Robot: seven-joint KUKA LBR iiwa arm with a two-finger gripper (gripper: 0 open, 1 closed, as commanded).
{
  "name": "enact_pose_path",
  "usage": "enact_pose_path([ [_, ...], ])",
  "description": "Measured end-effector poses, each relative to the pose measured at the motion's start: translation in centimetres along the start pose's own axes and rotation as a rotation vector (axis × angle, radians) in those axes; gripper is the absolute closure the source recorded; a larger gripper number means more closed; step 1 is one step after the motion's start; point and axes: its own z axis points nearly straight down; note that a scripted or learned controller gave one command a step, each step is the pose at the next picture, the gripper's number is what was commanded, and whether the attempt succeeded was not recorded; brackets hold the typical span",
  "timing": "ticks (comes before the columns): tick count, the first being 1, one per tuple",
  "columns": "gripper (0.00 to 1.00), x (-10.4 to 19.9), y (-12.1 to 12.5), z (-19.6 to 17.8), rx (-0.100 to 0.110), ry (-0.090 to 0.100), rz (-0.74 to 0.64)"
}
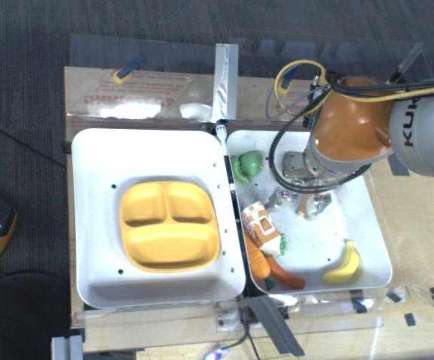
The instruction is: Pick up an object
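1. We saw the grey arm with its orange band [350,130] reaching in from the right, and its two-finger pincer [301,201] hung low over the right-hand shallow white bin [367,223], in the upper middle of that bin.

2. We could make out 2 pale metal fingers [314,205] standing a little apart with bare white bin floor between them, so we judged the pincer to be open and gripping nothing.

3. No 1 object was fixed by the task, so we counted 4 candidates in that bin, all placed from the pincer:
   - the small orange-and-white printed carton [260,223] lay just below and to its left, the nearest of them;
   - the round green plastic fruit [248,163] sat up and to its left, against the bin's left wall;
   - the orange plastic carrot [271,268] lay further down and left, under the carton's lower end;
   - the yellow plastic banana [344,263] lay down and to its right, near the bin's lower right corner.

4. The yellow 3-compartment plastic tray [170,225] sat well off to the pincer's left, in the other white bin [97,163].

5. We judged the step in hand to be the approach, with no grasp made yet.

6. We judged that the next move called for shifting over 1 object, most readily the carton, then lowering until the fingers straddled it before closing.
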Motion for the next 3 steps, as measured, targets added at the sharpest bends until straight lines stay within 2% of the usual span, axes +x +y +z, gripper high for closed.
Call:
enact_pose_path([
  [1, 0.00, 5.3, 10.2, -0.3, 0.005, 0.006, 0.072],
  [2, 0.00, 2.8, 2.9, 0.0, -0.001, 0.005, -0.136],
  [3, 0.00, -0.6, 3.4, -0.5, 0.009, 0.023, -0.156],
])
